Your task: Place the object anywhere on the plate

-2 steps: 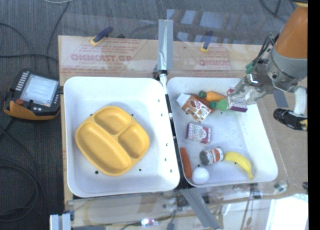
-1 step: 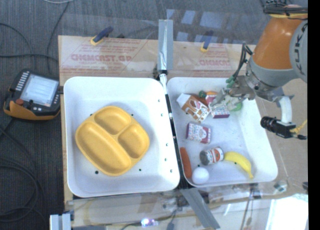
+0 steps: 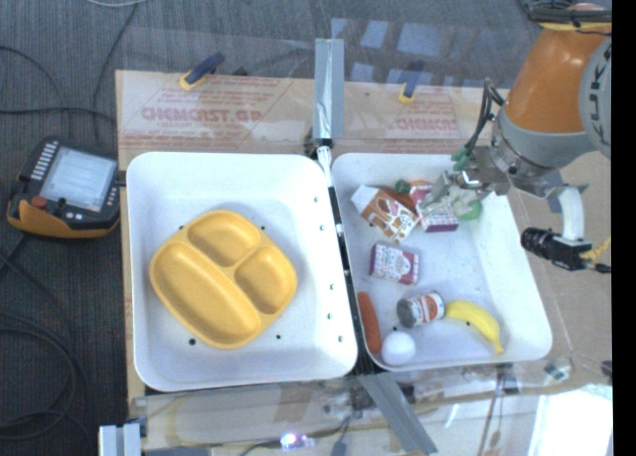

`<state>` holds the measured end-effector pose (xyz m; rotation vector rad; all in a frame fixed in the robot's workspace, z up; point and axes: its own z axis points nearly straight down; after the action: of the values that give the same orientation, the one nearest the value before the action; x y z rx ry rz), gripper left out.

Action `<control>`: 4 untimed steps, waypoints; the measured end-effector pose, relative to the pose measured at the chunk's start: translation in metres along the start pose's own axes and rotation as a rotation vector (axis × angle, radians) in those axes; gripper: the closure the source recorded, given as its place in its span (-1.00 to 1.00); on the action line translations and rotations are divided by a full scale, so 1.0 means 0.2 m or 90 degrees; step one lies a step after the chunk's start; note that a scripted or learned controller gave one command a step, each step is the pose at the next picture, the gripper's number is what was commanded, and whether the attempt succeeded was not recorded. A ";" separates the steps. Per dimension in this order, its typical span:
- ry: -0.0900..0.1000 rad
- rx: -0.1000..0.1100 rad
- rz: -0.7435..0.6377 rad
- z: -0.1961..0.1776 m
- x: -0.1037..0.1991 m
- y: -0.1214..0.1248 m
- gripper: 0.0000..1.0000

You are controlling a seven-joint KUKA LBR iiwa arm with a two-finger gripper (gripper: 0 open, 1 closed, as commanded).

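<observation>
A yellow three-compartment plate (image 3: 224, 276) lies in the left bin (image 3: 159, 186). My gripper (image 3: 446, 193) hangs low over the back of the right bin (image 3: 525, 275), right above a small white and purple packet (image 3: 440, 219) and beside an orange and white carton (image 3: 388, 214). A green item (image 3: 468, 210) shows just right of the gripper, and it is partly hidden. I see nothing clearly held.
The right bin also holds a maroon pouch (image 3: 395, 263), a small can (image 3: 422, 308), a banana (image 3: 476, 323), a red sausage (image 3: 369, 318) and a white ball (image 3: 398, 348). A teach pendant (image 3: 66, 188) lies left of the bench.
</observation>
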<state>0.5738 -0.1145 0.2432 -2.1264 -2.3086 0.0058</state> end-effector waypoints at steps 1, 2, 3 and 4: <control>0.000 -0.001 -0.109 0.30 0.44 0.03 1.00; -0.004 -0.009 -0.143 0.27 0.68 0.12 1.00; -0.001 -0.002 -0.276 0.15 0.98 0.03 1.00; -0.001 -0.001 -0.276 0.11 0.98 0.03 1.00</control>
<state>0.5640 0.0822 0.2217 -1.5808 -2.7132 0.0032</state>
